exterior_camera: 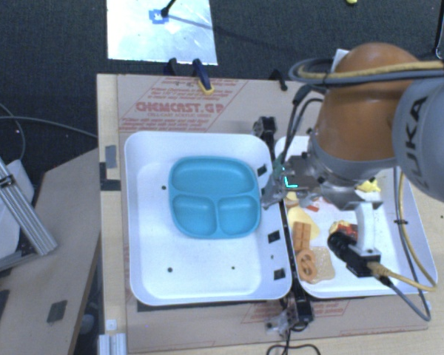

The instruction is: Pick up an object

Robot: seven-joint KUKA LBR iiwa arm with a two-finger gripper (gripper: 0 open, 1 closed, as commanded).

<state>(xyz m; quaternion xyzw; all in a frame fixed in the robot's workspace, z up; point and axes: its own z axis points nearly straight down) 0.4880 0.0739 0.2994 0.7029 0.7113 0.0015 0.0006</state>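
Bins sit side by side on the bench: the left bin (144,220) holds a blue divided plate (212,197), the right bin (422,261) holds small toy foods — a waffle-like piece (302,236) and a pretzel (307,261) near its left wall. The grey and orange arm (370,117) hangs low over the right bin, its gripper (292,186) near the dividing wall, just above the foods. Whether it is spread or closed cannot be told, and nothing shows as held. This looks like the reaching step; next comes a descent centred on one piece.

Both white bins (144,272) look like smooth, slightly glossy plastic. The blue divided tray (211,197) is smooth matt plastic. The bench (185,102) top looks like printed brown cardboard, matt. The arm's orange band (362,102) shines glossily.
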